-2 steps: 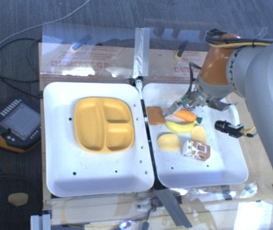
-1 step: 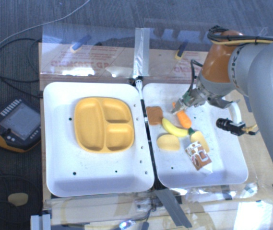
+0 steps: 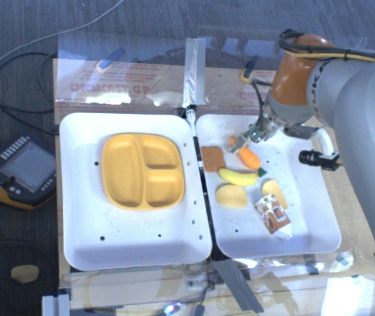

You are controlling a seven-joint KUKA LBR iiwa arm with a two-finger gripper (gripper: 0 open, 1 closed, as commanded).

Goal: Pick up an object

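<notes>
My gripper point(image 3: 248, 139) hangs low over the back of the right bin point(image 3: 306, 242), just above an orange carrot point(image 3: 250, 157) with a green end. A small orange bit point(image 3: 232, 140) shows beside the gripper's tip. In front of the carrot lies a yellow banana point(image 3: 238, 176), and a pale yellow lump point(image 3: 231, 195) sits in front of that. A brown square slab point(image 3: 213, 157) lies to the left near the bin's wall. To the right rest a small yellow piece point(image 3: 273, 189) and a brown and white packet point(image 3: 274, 216).
The left bin point(image 3: 82, 236) bears a yellow divided plate point(image 3: 143, 170). The wall between the two bins point(image 3: 200, 183) runs just left of the brown slab. The grey arm point(image 3: 352, 110) crosses the right bin's back right corner. A handheld pendant point(image 3: 16, 170) lies on the floor at the left.
</notes>
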